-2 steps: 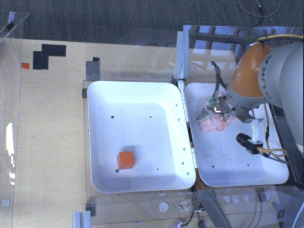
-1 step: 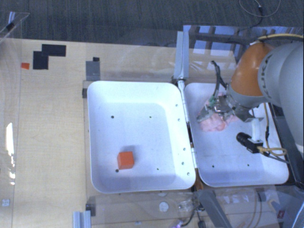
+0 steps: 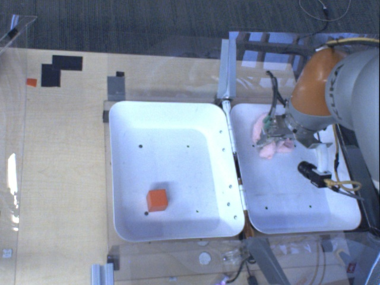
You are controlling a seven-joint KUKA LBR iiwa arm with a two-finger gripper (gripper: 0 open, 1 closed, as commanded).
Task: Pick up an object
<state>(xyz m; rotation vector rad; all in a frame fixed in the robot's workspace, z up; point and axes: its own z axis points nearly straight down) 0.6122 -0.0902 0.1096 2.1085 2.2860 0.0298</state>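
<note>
We find the gripper [image 3: 276, 133] low in the right bin [image 3: 309, 215], directly over the pink object [image 3: 265, 136], evidently positioned for a grasp. We cannot tell its opening or grip. An orange cube [image 3: 157, 200] lies apart in the left bin [image 3: 172, 123].

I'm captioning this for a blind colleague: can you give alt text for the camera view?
The arm's hand is low in the right bin, at a pink object near its far left corner. An orange block lies in the left bin.
</note>
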